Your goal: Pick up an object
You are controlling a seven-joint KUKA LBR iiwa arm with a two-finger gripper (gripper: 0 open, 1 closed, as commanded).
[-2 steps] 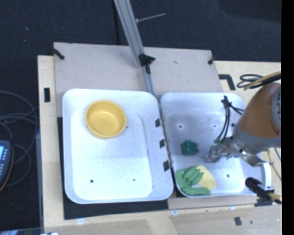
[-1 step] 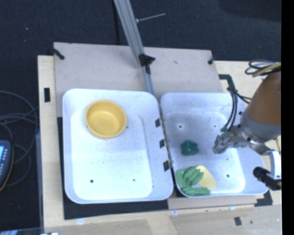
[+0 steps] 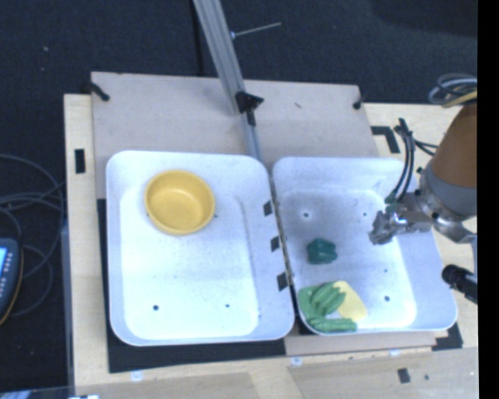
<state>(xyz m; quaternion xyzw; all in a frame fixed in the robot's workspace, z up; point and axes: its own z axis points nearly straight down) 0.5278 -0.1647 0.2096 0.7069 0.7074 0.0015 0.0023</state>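
You see the gripper (image 3: 384,228) over the right bin (image 3: 349,181), beside the green block (image 3: 321,251); its grip state is unclear.

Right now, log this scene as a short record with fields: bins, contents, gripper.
left bin: holds a yellow bowl, upright, in its far left part
right bin: holds a dark green object near the middle, and a green and yellow object at the near left corner
gripper: over the right bin's right side, apart from both objects
held: nothing seen between the fingers
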